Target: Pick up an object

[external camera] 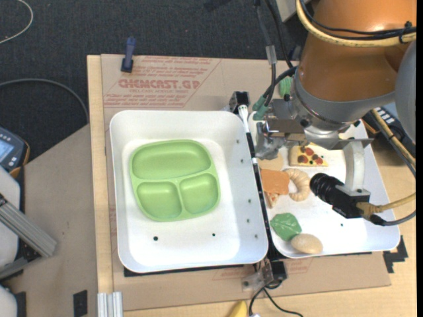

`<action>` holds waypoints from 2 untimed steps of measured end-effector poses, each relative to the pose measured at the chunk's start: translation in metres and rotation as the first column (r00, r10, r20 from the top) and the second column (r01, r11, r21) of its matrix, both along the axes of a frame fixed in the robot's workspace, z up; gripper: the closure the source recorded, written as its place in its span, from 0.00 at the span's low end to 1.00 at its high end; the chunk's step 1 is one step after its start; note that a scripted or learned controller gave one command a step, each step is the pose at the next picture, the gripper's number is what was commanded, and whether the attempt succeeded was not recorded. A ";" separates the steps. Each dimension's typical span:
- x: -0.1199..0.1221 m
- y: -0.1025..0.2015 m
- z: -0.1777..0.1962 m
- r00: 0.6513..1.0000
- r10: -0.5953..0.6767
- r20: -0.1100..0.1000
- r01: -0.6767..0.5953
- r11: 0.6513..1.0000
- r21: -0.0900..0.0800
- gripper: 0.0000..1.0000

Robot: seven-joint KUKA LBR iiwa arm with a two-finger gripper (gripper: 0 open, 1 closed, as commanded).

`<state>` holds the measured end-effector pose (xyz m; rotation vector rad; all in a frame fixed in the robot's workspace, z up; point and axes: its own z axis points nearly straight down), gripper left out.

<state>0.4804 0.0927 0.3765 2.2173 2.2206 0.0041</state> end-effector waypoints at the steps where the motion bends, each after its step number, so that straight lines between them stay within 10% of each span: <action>1: -0.003 0.067 -0.065 1.000 0.005 -0.014 -0.005 1.000 0.000 1.00; 2: 0.000 0.001 0.130 1.000 -0.006 0.017 0.006 1.000 0.005 1.00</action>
